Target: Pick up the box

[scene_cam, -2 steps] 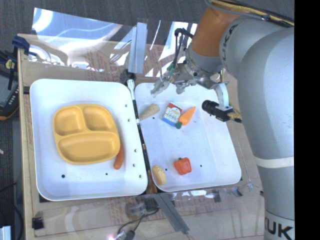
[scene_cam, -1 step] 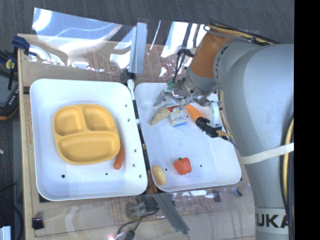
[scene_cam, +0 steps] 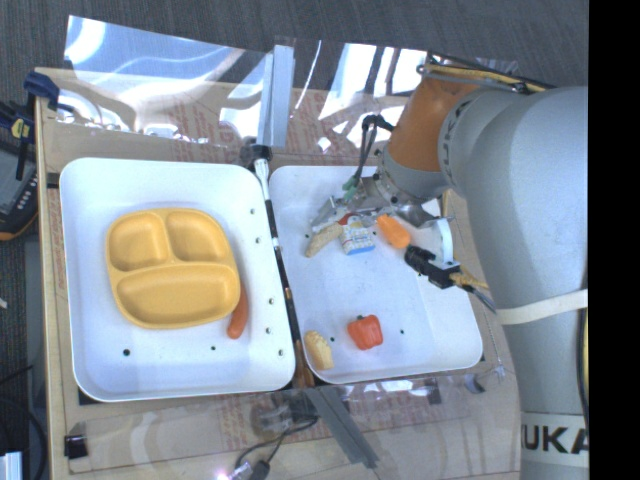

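The box (scene_cam: 358, 239) is small, white with blue and red print, and lies in the upper middle of the right bin (scene_cam: 440, 338). My gripper (scene_cam: 340, 215) hangs just above and to the left of it, at the end of the grey arm that reaches in from the right. Its metal fingers (scene_cam: 324, 215) are spread open, with nothing between them. The box rests on the bin floor beside the fingertips, next to a beige piece (scene_cam: 320, 241) on its left and an orange piece (scene_cam: 394, 231) on its right.
A red pepper (scene_cam: 366, 332) and a pale potato-like item (scene_cam: 318, 348) lie near the right bin's front edge. In the left bin (scene_cam: 80, 358) sit a yellow divided tray (scene_cam: 172, 266) and a sausage (scene_cam: 238, 316). The arm's bulk covers the right bin's right side.
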You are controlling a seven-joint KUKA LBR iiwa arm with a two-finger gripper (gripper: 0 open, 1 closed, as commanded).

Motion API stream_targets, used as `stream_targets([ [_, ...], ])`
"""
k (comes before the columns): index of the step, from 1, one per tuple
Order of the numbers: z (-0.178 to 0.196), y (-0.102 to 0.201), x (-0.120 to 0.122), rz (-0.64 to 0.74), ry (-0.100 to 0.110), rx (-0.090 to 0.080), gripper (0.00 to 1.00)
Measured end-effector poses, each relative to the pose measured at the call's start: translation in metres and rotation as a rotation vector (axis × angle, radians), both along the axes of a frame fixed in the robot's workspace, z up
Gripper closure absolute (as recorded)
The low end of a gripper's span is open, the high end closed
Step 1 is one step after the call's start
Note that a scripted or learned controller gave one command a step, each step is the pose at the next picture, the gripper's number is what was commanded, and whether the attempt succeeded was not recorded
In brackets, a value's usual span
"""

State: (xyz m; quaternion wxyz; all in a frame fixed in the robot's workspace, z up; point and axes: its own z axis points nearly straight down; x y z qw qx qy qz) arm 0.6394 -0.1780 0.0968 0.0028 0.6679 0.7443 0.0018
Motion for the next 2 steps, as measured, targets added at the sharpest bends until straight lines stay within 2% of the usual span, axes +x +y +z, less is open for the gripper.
stream_targets([
  [1, 0.012, 0.0009, 0.0017, 0.005, -0.002, -0.001, 1.0],
  [2, 0.0118, 0.001, 0.0016, 0.005, -0.002, -0.001, 0.0],
])
